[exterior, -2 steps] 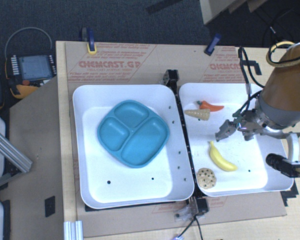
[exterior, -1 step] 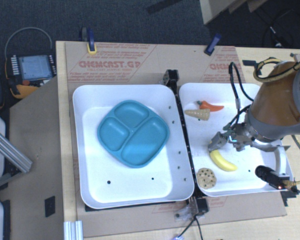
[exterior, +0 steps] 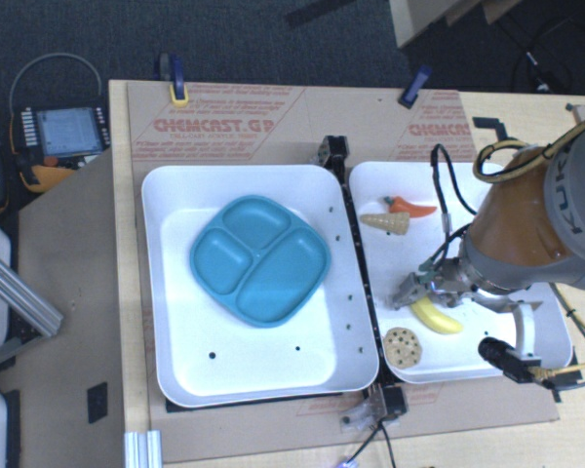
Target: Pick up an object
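Observation:
The right bin (exterior: 370, 188) holds a yellow banana (exterior: 439, 318), a round cookie (exterior: 402, 346), a cream ice-cream cone (exterior: 387, 223) and an orange carrot (exterior: 411, 206). My gripper (exterior: 421, 289) hangs low in this bin, just above and left of the banana, its fingers reaching toward the bin's left wall. The arm's grey and orange wrist (exterior: 512, 227) covers the bin's right half. The banana lies on the bin floor under the fingers; I cannot tell whether they touch it.
The left bin (exterior: 175, 349) bears a blue divided plate (exterior: 261, 259) at its middle. A black divider (exterior: 356, 252) runs between the bins. Black cables (exterior: 444, 193) loop off the wrist over the right bin's back half.

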Motion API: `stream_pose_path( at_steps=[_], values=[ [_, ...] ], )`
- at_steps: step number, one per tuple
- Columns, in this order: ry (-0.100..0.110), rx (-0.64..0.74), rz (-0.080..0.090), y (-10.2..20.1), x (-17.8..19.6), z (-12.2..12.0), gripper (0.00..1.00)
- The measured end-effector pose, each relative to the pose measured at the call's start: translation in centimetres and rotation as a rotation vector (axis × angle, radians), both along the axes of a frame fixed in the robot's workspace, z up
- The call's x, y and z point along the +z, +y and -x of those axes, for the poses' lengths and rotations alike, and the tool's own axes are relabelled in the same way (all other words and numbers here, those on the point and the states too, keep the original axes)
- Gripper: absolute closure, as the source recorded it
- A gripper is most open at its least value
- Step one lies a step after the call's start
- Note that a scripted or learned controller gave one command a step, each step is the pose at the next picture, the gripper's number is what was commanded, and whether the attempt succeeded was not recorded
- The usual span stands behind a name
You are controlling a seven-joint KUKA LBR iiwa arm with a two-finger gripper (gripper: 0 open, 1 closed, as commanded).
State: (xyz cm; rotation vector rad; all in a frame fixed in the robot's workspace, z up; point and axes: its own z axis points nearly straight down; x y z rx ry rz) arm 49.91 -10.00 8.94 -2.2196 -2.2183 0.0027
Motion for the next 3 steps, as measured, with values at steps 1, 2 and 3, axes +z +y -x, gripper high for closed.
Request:
stream_pose_path(
  at_steps=[1, 2, 3],
  values=[
    [-0.004, -0.001, 0.001, 0.0, 1.1, -0.1, 1.00],
    [-0.009, 0.002, 0.003, 0.8, 5.6, -0.2, 1.00],
    [-0.010, 0.001, 0.003, 0.6, 9.9, -0.3, 1.00]
  ],
)
